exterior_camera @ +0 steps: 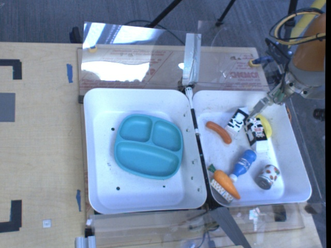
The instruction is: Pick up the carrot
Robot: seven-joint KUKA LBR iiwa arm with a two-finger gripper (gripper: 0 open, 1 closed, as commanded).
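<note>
The carrot [226, 183] lies in the right bin [297, 154], well apart from the gripper [257, 107], nearer the camera and leftward of it. Its long axis slants, leafy end pointing up-left. The gripper's opening looks too blurred to tell.

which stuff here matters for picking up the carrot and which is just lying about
For the job:
carrot, near the right bin's front edge
gripper, over the right bin's far side

Lying about:
sausage
blue bottle
can
black-and-white toy
blue divided plate, in the left bin
</note>
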